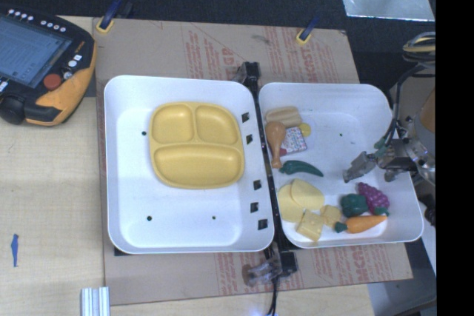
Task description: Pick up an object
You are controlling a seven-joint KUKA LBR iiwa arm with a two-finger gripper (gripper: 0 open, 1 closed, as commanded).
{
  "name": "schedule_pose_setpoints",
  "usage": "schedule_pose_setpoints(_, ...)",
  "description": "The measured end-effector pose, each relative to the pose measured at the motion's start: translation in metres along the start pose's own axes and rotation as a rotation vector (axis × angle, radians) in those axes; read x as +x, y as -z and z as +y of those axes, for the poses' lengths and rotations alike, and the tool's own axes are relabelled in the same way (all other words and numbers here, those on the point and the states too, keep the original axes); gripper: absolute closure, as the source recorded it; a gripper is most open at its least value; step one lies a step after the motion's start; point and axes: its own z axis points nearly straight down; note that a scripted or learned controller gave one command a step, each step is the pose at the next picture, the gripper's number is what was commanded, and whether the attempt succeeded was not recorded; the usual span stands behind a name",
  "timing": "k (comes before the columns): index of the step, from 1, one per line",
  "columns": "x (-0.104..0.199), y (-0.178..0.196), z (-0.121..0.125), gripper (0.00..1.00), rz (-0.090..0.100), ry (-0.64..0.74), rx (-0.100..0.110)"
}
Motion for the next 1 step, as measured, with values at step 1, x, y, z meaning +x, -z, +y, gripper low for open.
schedule_pose_setpoints(1, 0.0364, -0.116, 0.0261, 0.0, 0.002, 0.004, 0.001)
